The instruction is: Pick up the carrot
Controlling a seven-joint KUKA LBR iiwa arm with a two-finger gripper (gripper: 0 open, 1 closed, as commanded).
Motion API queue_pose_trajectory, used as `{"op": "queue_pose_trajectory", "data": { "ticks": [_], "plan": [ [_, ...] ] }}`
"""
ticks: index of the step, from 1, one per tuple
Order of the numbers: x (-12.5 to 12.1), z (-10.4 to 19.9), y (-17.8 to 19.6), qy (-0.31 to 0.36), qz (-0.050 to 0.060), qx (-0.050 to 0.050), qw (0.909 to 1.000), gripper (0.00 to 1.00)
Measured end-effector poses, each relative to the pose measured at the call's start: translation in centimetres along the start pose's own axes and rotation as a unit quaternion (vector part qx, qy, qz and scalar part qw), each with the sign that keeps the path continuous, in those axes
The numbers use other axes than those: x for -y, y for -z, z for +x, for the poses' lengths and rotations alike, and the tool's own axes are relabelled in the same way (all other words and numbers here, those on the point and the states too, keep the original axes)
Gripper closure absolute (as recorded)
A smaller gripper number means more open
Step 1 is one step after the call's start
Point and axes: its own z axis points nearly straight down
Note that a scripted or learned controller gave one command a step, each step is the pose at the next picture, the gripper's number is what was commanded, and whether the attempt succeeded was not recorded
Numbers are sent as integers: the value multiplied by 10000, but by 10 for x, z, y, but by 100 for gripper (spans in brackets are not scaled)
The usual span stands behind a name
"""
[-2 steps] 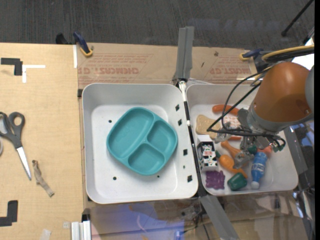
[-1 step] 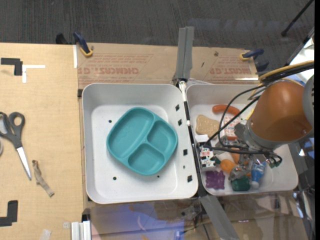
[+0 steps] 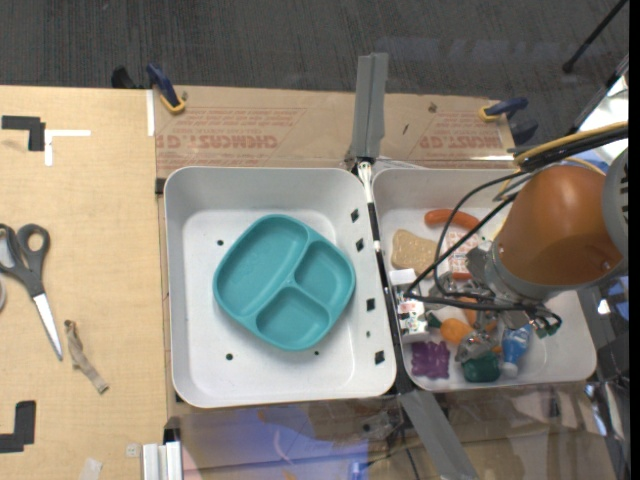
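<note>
Carrot [image 3: 443, 218] at right bin [image 3: 570, 368] far edge, apart from jaws [image 3: 478, 313]; jaws' state indiscernible.

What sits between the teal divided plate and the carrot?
In the camera view, the adjoining bin walls separate the teal divided plate from the carrot; a tan bread-like piece lies just below the carrot's left end.

A teal divided plate [image 3: 286, 282] is lying tilted in the left white bin [image 3: 190, 268]. In the right bin [image 3: 395, 193], a tan bread-like piece [image 3: 406, 249], a purple item [image 3: 431, 358], a green item [image 3: 481, 369] and a blue item [image 3: 515, 346] are sitting close together. Scissors [image 3: 30, 273] are resting on the counter [image 3: 90, 218] at far left, with a small strap [image 3: 85, 356] lying near them.
</note>
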Motion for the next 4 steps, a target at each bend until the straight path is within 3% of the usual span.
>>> {"op": "queue_pose_trajectory", "data": {
  "ticks": [2,3,4],
  "plan": [
    [5,5,-3,1108,-51,-71,9938,0],
    [20,19,-4,2797,-89,-73,9600,0],
    [20,17,5,2780,-87,-54,9605,100]
  ]
}}
